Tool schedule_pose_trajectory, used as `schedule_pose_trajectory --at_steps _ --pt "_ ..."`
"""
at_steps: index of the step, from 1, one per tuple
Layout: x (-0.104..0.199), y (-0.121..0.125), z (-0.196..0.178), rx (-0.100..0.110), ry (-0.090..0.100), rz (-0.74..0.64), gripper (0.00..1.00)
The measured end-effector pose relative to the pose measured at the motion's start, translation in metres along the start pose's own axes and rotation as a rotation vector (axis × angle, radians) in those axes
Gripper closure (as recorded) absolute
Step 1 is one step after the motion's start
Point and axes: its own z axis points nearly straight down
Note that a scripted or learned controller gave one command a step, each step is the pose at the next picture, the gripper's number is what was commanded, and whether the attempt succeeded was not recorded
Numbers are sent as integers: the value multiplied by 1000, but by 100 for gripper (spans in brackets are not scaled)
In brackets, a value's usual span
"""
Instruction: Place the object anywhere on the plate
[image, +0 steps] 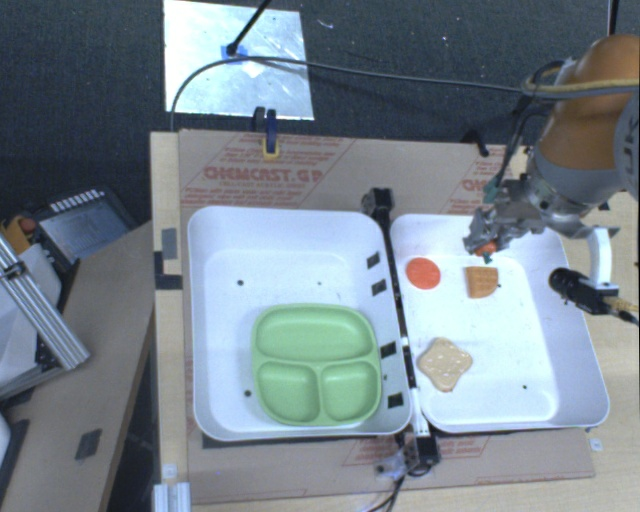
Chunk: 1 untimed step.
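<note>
While the gripper (483, 243) hangs over the right bin (560, 400), we cannot tell its state. We note a red disc (423, 273), brown cracker (481, 281) and beige piece (444, 364) there; the green plate (315, 362) occupies the left bin (220, 300).

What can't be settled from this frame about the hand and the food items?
- Hand: too small and blurred in the camera view to tell whether it holds anything.
- Brown piece: what it is stays unclear; it is too small.
- Arm: cut off by the right edge.
- Green plate: compartments visible; fine marks too small.

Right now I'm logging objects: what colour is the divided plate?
Light green plate, clearest in the camera view.
</note>
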Motion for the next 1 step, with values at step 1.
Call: schedule_pose_trajectory --at_steps 1 --pt "62 14 5 0 1 -1 100"
